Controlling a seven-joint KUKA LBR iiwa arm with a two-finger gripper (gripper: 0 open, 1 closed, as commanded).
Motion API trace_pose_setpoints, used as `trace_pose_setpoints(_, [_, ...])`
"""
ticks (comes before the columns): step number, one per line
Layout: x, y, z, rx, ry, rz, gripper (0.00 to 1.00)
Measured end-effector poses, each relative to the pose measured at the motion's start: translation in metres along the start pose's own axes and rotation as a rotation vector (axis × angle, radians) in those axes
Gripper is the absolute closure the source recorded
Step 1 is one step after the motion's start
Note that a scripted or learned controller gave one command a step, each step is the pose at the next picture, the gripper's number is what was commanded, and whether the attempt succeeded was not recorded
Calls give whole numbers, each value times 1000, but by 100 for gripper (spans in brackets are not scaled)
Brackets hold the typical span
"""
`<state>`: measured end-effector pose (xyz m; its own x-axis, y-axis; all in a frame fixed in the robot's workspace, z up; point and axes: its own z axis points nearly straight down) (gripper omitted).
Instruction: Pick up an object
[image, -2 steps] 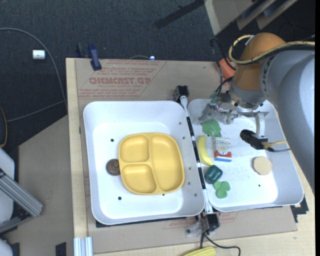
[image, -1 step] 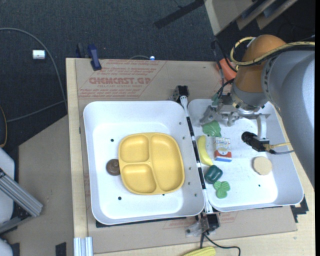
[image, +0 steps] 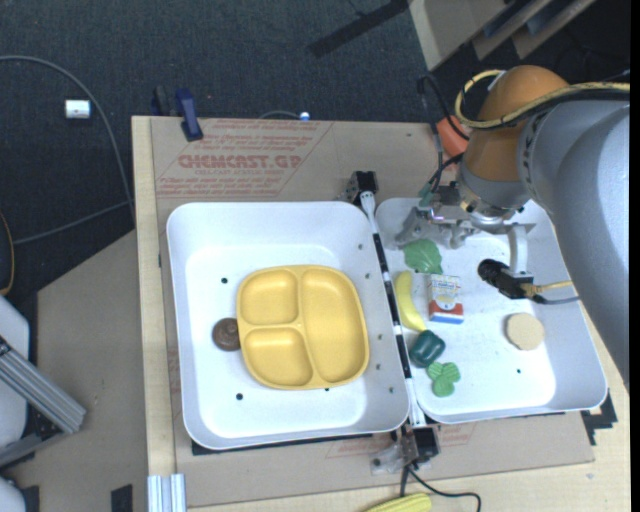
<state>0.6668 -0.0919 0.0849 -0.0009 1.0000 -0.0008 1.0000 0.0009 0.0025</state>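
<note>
— On bench (image: 240, 150), view-left bin (image: 200, 250): contents?
— Item 1: yellow divided plate (image: 300, 327), 3 compartments, approx. centre of bin. Item 2: brown round pc. (image: 226, 333) at plate's left edge; touching or just beside, can't tell which.
— And right-hand bin (image: 480, 375)?
— Item 3: pale green pc. (image: 422, 255), far-left part of bin, near the wall between bins. Item 4: banana (image: 405, 300), along that same wall, just in front of item 3. Item 5: small white carton (image: 445, 298), red & blue print, just beside banana. Item 6: dark green pc. (image: 426, 347), in front of banana. Item 7: lighter green lumpy pc. (image: 443, 376), just beside item 6, nearer front wall. Item 8: tan round pc. (image: 524, 331), well apart from the others, toward bin's right.
— Robot?
— Grey arm (image: 590, 180) w/ orange band (image: 510, 110), reaching in from view right. Its gripper (image: 435, 226) is low over bin's far-left area, directly at top edge of pale green pc.
— Status: released or clenched?
— Can't tell from this angle. Contact w/ item 3 also unclear.
</note>
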Motion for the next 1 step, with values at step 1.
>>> trace_pose_setpoints(1, [-1, -15, 0, 5, 1, 1, 0])
